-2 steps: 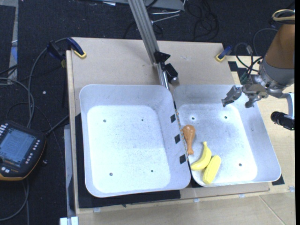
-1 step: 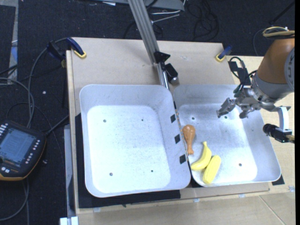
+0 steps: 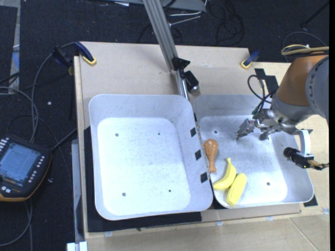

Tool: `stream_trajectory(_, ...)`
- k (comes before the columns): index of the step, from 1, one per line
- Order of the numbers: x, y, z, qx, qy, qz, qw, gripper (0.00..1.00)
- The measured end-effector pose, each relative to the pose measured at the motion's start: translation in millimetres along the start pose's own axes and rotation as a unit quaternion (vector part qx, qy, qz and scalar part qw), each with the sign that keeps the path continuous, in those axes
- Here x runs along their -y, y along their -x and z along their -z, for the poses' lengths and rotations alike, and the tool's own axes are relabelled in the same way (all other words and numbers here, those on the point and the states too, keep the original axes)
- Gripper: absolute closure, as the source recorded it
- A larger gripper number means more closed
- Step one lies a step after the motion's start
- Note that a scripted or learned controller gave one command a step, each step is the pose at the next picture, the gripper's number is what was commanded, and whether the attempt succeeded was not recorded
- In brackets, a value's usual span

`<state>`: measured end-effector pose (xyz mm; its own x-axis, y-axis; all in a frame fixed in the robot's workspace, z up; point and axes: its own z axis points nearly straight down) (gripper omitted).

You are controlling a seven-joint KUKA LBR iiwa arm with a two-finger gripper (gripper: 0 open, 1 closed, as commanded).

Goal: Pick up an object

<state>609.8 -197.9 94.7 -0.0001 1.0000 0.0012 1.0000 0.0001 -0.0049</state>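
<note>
Below: wooden bench [image 3: 131, 61], two white bins [image 3: 104, 109].

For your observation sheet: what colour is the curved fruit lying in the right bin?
Yellow: the banana shows best in the camera view.

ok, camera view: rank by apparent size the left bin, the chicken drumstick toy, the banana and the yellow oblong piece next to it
1. Left bin, largest by far.
2. Banana and yellow oblong piece: look about alike, so no ranking between them.
3. Chicken drumstick toy: slightly smaller, though it is close.
</note>
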Motion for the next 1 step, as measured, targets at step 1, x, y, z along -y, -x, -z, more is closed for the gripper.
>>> stream_trajectory(1, -1.5, 0.4, 13.1, 0.001, 0.003, 0.000, 1.0000, 1.00)
